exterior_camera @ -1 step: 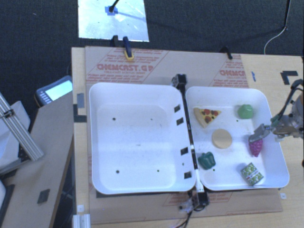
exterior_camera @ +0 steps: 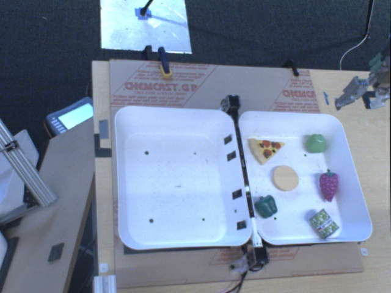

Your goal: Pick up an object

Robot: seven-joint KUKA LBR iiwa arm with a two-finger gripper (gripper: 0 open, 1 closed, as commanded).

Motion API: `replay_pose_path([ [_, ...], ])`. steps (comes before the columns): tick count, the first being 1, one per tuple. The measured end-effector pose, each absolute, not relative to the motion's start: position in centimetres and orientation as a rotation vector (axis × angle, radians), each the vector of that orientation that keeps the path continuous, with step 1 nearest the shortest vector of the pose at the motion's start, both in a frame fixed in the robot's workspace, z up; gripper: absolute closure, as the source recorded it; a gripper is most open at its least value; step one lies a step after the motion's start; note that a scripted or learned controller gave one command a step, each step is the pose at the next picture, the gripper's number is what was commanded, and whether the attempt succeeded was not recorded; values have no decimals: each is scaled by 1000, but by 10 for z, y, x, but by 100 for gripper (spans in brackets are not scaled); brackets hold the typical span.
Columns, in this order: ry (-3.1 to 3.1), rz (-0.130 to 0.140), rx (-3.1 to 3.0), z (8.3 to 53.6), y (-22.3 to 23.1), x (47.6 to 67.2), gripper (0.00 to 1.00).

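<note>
The right bin (exterior_camera: 303,122) holds several toys: a pizza slice (exterior_camera: 266,148), a green round fruit (exterior_camera: 316,143), a tan disc (exterior_camera: 285,178), a purple grape bunch (exterior_camera: 328,185), a dark green pepper (exterior_camera: 266,206) and a small green-and-white box (exterior_camera: 324,223). My gripper (exterior_camera: 359,97) hangs at the far right, above the bench just beyond the right bin's back right corner. It is open, with nothing between its fingers, and stands well apart from every toy.
The left bin (exterior_camera: 177,176) sits beside the right one, with a black-clipped divider (exterior_camera: 239,163) where they meet. A silver plate (exterior_camera: 145,17) lies on the dark floor behind the bench. A grey side table (exterior_camera: 55,182) stands at the left.
</note>
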State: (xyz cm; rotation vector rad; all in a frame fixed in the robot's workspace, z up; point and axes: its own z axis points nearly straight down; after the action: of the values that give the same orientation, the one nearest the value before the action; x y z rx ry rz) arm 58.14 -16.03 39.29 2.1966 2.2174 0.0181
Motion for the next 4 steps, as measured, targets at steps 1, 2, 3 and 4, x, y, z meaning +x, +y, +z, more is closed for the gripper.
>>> replay_pose_path([
  [1,2211,14,2199,546,-208,638,0],
  [2,2227,4,2203,548,-206,637,100],
  [3,2237,-3,2215,457,-138,639,100],
  [4,2231,7,2209,473,-76,653,100],
])
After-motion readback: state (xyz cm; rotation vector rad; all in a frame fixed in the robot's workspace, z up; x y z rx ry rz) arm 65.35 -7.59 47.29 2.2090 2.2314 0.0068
